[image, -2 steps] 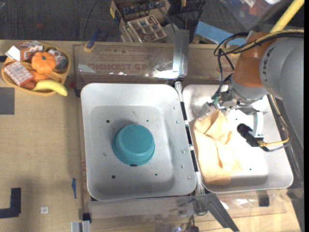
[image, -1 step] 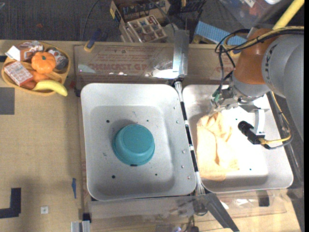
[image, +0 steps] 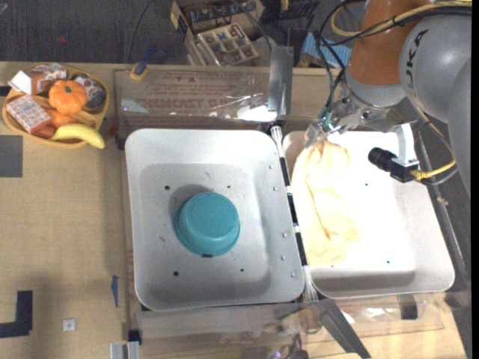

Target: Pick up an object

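Hand (image: 327, 126) hangs at the right bin's (image: 426, 271) far corner, apparently pinching a pale cloth (image: 329, 193) by its top, so we see it trail down.

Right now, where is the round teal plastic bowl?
The round teal plastic bowl sits upside down mid-floor in the left white bin, apart from its walls.
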`<state>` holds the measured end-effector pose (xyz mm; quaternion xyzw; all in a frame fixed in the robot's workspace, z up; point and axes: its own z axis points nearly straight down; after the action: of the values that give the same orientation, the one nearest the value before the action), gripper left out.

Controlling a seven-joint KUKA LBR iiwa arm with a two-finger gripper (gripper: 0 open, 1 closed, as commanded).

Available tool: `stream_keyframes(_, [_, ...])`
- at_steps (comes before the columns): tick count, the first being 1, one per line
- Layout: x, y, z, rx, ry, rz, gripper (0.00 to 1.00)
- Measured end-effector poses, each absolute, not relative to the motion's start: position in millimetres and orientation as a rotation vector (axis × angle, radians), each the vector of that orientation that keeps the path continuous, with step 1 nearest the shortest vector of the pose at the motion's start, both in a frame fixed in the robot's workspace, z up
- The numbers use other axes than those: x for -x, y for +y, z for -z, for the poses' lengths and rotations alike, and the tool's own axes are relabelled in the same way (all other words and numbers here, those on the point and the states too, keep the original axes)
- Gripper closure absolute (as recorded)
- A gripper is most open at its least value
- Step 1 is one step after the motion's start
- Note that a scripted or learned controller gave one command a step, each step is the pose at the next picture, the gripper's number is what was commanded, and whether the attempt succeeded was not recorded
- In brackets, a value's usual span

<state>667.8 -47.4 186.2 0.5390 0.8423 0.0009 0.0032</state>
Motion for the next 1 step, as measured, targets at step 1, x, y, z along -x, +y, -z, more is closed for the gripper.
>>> stream_keyframes(1, [-667.9,-47.3,-186.3,-1.69,2.641,-0.003,0.0])
